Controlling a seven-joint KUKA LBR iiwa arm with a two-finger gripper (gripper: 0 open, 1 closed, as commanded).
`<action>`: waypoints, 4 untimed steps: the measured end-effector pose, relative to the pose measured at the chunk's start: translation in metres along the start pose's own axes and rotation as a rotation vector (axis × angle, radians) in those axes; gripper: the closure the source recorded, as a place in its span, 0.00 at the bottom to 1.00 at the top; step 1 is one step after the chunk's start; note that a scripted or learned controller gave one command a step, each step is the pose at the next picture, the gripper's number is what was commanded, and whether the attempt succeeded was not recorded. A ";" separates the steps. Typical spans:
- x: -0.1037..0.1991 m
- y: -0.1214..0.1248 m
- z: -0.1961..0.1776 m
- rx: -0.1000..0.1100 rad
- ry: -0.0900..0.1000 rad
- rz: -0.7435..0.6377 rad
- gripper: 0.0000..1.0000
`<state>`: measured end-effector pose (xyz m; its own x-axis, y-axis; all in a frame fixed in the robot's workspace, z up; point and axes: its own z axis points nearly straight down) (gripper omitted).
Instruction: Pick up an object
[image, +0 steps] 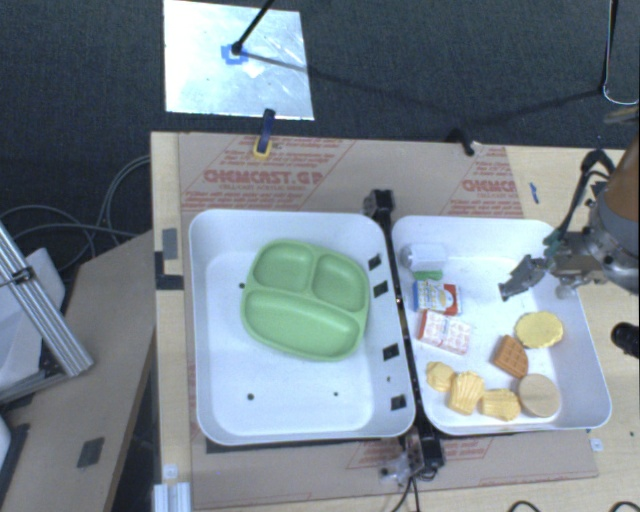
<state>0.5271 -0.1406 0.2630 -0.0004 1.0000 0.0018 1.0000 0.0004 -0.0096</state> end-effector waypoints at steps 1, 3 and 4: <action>0.000 0.002 -0.006 -0.012 -0.002 -0.003 0.00; -0.010 0.012 0.096 -0.006 -0.001 0.000 0.00; -0.010 0.015 0.159 -0.006 -0.001 0.000 0.00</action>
<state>0.5405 -0.1498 0.1040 -0.0005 1.0000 0.0013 1.0000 0.0005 -0.0035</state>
